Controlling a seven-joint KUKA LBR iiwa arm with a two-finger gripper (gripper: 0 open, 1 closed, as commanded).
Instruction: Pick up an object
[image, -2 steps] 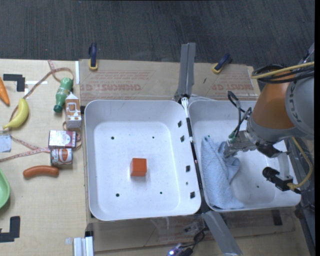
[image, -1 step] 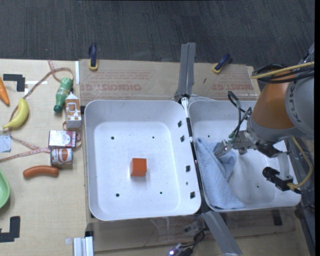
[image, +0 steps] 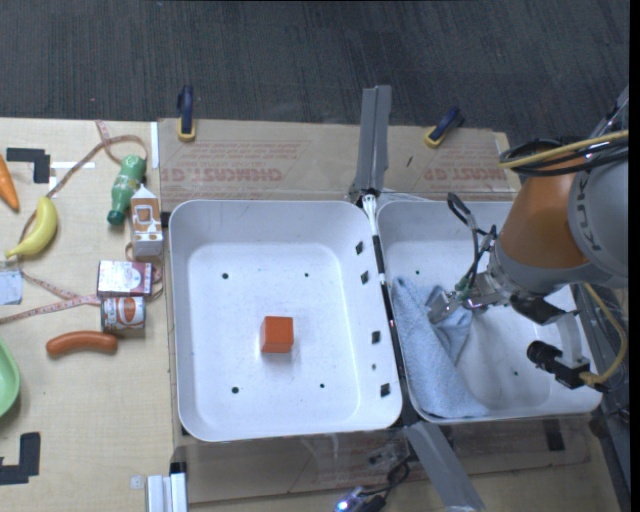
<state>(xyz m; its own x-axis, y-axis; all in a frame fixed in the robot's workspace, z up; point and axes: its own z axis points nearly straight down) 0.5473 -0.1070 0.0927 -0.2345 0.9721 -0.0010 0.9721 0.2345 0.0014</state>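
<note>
A pale blue-grey cloth (image: 428, 362) lies along the left side of the right bin (image: 520, 400). My gripper (image: 447, 306) is low over the cloth's upper part. A fold of the cloth is drawn up into a dark peak (image: 456, 332) that ends between the fingers, so the gripper is shut on it. The orange-banded wrist (image: 540, 225) reaches in from the right and hides the bin's far right side. An orange cube (image: 277, 334) sits alone near the middle of the left bin (image: 200, 300), well away from the gripper.
A divider (image: 378, 290) with black clips separates the two bins. On the bench at the left are a banana (image: 36, 228), a green bottle (image: 126, 185), a small carton (image: 146, 224), a can (image: 124, 313), a sausage (image: 81, 344) and a measuring tape (image: 70, 170).
</note>
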